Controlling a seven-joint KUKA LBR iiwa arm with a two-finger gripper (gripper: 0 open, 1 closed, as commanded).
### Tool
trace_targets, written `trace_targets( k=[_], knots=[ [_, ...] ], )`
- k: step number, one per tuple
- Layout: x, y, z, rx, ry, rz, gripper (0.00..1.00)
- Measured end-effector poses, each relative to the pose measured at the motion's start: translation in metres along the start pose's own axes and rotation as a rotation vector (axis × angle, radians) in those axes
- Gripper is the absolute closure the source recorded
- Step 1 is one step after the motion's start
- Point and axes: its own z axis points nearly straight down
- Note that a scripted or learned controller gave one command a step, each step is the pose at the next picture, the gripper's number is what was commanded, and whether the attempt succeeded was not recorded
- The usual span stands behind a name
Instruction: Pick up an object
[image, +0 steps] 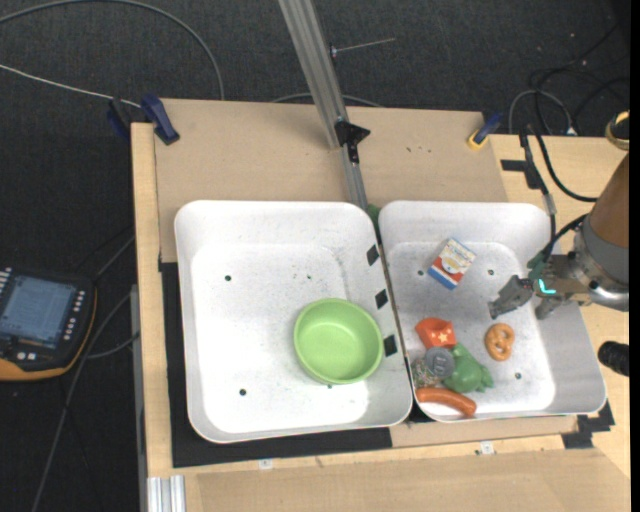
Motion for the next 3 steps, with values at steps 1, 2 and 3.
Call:
trace_targets(
  k=[1, 2, 3],
  knots=[
    [0.0, 0.0, 0.0, 0.0, 0.0, 0.0, 0.0],
    [0.004, 0.0, 0.062, 0.005, 0.001, 0.0, 0.0],
    [0.004, 0.0, 0.113, 0.0, 0.0, 0.001, 0.0]
  ],
)
